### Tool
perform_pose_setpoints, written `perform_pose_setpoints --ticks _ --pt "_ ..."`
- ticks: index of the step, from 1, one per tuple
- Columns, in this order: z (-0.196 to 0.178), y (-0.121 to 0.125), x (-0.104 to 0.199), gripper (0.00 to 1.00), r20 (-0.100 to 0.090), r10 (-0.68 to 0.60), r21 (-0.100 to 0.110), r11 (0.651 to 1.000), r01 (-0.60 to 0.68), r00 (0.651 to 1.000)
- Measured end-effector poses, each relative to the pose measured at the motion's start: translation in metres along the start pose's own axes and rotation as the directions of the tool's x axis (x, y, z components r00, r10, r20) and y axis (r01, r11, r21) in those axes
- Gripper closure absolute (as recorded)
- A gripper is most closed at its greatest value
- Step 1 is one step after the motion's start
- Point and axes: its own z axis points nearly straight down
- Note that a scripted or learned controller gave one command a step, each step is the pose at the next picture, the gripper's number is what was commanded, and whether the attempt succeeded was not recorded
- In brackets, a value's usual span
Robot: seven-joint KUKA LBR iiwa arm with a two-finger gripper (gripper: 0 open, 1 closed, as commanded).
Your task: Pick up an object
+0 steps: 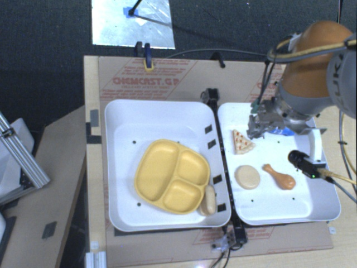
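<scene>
I see the gripper [257,128] at the right bin's [323,205] upper left, just above the pizza slice [242,142]; its opening I cannot tell. The slice's tip points up-frame, its long axis near vertical.

I see the arm [312,66] reaching in from the right, its orange band uppermost and the grey wrist angled down and leftward. The gripper [257,124] hangs low at the wrist's left end. From my view the tips are too dark and foreshortened to read.
</scene>
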Motion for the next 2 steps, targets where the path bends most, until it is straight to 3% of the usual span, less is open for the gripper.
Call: perform_pose_setpoints --ticks 2 --pt "0.023 -0.017 0.093 1.00 0.000 0.000 0.000 1.000 0.000 1.000"
